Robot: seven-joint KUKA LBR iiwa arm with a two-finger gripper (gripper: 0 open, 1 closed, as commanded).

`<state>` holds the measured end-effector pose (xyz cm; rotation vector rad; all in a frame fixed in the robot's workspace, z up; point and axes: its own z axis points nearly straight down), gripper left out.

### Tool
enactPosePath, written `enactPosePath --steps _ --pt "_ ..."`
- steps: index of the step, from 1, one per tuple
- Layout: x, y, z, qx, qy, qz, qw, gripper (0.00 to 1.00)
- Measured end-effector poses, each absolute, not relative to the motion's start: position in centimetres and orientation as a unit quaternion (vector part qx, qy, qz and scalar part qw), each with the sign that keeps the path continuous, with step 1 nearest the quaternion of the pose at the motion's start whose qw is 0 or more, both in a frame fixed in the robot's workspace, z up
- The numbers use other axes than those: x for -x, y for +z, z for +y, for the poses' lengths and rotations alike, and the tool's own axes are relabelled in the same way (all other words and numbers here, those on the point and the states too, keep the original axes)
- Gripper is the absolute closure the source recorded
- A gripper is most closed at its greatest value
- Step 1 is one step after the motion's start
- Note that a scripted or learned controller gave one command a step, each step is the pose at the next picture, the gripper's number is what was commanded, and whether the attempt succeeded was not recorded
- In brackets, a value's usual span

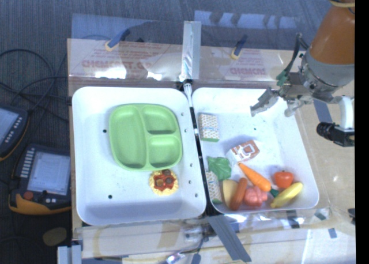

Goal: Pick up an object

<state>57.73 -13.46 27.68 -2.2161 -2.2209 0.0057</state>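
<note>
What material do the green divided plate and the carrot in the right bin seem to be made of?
Green divided plate: likely moulded plastic, matte to satin, judging by its even colour, rounded compartment ridges and soft highlights.
Carrot: probably toy plastic, smooth and slightly glossy, uniformly orange. Rubber or foam cannot be ruled out.

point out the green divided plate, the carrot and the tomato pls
green divided plate point(128, 136), camera view, on its large left compartment
carrot point(255, 177), camera view, mid-length of the orange body
tomato point(282, 178), camera view, centre of its red top
</note>
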Motion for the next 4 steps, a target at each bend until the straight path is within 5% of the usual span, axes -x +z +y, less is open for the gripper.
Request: enactPosePath --steps 1,2,3,4 --pt "-55.9 12.7 -12.2 0.727 -0.0025 -0.687 -0.004 0.0" --pt "-53.7 11.3 -13.4 0.688 -0.0174 -0.725 -0.024 0.0" --pt "-49.0 8.9 -13.8 0.803 -0.0056 -0.596 -0.006 0.0" --pt "-49.0 8.9 -13.8 0.803 -0.0056 -0.596 -0.006 0.0"
